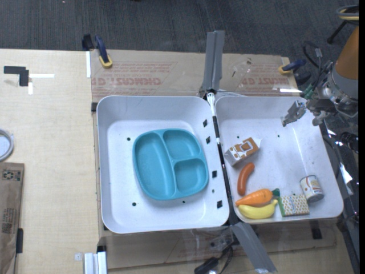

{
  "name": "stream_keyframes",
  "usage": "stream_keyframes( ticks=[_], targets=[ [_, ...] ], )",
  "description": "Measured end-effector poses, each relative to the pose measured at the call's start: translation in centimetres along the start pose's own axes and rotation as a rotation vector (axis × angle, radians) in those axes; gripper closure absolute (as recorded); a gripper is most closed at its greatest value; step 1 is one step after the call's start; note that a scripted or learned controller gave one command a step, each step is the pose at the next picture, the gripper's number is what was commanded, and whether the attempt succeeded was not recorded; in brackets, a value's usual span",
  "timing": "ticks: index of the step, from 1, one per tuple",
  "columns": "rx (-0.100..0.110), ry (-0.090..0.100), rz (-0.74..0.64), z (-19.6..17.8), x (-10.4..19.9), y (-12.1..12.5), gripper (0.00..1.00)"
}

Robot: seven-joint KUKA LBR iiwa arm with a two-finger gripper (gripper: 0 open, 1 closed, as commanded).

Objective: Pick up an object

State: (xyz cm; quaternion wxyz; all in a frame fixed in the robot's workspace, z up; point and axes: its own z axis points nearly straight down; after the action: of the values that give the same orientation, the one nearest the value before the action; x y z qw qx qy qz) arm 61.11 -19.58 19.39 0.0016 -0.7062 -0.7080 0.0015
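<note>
My hand (pixel 295 114), whether apart or together I cannot tell, hovers over right bin (pixel 285 153); nearest target milk carton (pixel 242 150) mid-bin, so descend centred, squarely over it.

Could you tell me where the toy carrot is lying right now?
The carrot lies in the right bin, near its front edge, touching the banana below it.

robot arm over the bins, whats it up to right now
The arm reaches in from the right, its gripper hovering over the far right corner of the right bin, holding nothing. The toy food lies untouched near that bin's front: a small carton, a sausage, a carrot, a banana, a can. The left bin holds a blue divided plate.
</note>
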Motion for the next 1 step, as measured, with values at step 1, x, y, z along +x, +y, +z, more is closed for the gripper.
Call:
stream_keyframes(
  ticks=[1],
  targets=[
    [-0.003,0.007,-0.081,9.45,-1.77,-4.25,0.00]
  ],
)
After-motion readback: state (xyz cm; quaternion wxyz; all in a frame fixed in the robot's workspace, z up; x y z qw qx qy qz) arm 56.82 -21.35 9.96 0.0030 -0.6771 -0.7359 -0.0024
